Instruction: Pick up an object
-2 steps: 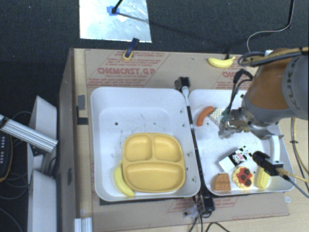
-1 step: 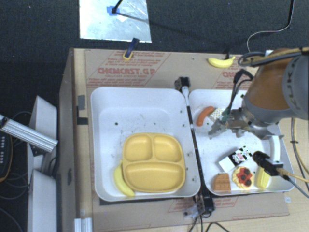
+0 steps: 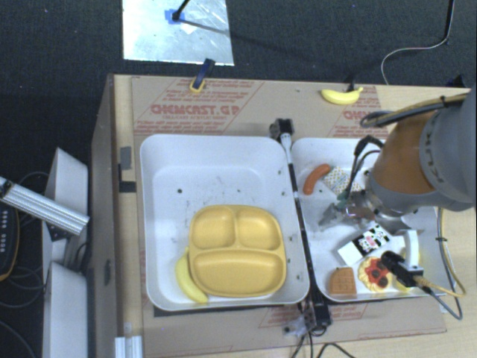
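White plastic makes both bins: the left bin [image 3: 160, 200] carries a yellow divided tray [image 3: 237, 249] toward its near edge with a banana [image 3: 186, 278] tucked against the tray's near-left corner, while the right bin [image 3: 317, 267] holds the smaller candidates. The grey arm [image 3: 417, 162] leans over the right bin's middle, its gripper [image 3: 337, 209] low near the bin's left wall; how wide it stands cannot be told, and nothing is seen in its grasp. Nearest it lies a red sausage [image 3: 317, 177] at the far-left corner; a black-and-white card [image 3: 367, 245], a pizza slice [image 3: 375, 272] and a brown cracker [image 3: 343, 280] sit along the near edge. A good pick probably means dropping squarely over the sausage, clear of the wall. The bench board reads "CHEMCAST GP" [image 3: 195, 110] in red.
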Motion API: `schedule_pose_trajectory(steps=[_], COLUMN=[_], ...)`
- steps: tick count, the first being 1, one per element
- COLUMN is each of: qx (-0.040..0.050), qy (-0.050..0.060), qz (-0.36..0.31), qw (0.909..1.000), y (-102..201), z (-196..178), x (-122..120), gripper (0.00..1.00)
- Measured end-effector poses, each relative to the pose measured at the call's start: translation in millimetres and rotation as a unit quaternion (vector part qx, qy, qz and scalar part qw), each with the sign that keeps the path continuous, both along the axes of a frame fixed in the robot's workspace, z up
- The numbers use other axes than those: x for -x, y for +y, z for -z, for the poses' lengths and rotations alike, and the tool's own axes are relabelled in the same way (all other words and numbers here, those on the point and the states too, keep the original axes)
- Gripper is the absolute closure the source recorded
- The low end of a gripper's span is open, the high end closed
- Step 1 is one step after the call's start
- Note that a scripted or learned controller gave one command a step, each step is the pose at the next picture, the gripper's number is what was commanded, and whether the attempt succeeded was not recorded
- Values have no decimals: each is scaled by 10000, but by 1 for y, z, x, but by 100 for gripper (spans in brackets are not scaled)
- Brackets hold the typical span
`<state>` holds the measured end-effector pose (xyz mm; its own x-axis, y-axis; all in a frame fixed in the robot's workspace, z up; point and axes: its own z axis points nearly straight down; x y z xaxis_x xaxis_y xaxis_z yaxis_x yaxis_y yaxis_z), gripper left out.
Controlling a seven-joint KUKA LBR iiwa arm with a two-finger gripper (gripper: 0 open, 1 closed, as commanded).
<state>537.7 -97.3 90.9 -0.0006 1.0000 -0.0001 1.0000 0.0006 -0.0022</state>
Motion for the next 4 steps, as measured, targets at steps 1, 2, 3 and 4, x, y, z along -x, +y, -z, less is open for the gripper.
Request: schedule_pose_trajectory(steps=[1, 2, 3, 4], qx=[2, 13, 10, -3], qy=[-24, -7, -29, -32], qz=[-18, -15, -39, -25], qw=[10000, 10000, 10000, 10000], y=[0, 6, 7, 62], z=[6, 6, -5, -95], x=[-77, -106, -107, -83], gripper=[0, 0, 100, 100])
